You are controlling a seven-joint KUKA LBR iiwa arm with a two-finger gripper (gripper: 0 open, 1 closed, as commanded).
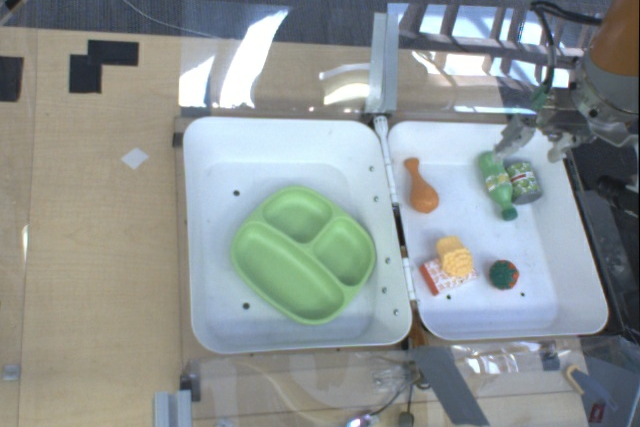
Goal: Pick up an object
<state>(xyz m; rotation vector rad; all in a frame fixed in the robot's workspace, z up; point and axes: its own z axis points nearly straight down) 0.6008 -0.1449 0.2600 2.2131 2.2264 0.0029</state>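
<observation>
My pincer (537, 137) hangs over the far right part of the right bin (570, 315), reaching in from the right edge, with its two fingers spread apart and nothing between them. One finger (516, 135) points down toward the far end of a green bottle (495, 183), which lies on the bin floor with its cap toward the near side; the other finger (558, 147) sits to the right, above bare white floor. Whether the left finger touches the bottle I cannot tell from this slant. Just beside the bottle, touching its right side, lies a small green and white packet (524, 183). Further left in the same bin, near the divider, rests an orange drumstick-shaped toy (421, 187). Toward the near side lie a yellow corn piece (456, 260) on a red and white box (437, 277), and to their right, apart from them, a round green and red ball (503, 274). The left bin (215, 175) holds a light green divided plate (304, 253). Both bins sit side by side on the table (90, 215).
</observation>
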